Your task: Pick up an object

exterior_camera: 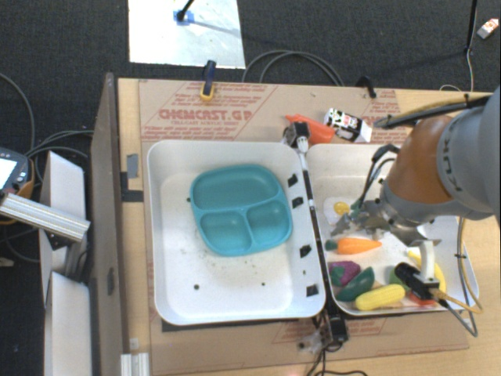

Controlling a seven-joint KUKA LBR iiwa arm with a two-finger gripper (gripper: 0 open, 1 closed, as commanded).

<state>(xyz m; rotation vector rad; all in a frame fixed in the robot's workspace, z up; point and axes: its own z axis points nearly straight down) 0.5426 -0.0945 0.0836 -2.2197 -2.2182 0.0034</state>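
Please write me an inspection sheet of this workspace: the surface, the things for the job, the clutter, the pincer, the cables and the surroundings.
Surface: brown bench bearing left bin and right bin, side by side.
Job's things: orange carrot, purple toy, green toy, yellow corn and a small yellow piece, all in the right bin.
Clutter: teal divided tray in the left bin.
Pincer: pincer low over the right bin, just above the carrot; finger state unclear.
Cables: black cables loop behind the bench.
Surroundings: dark carpet with a pale sheet.
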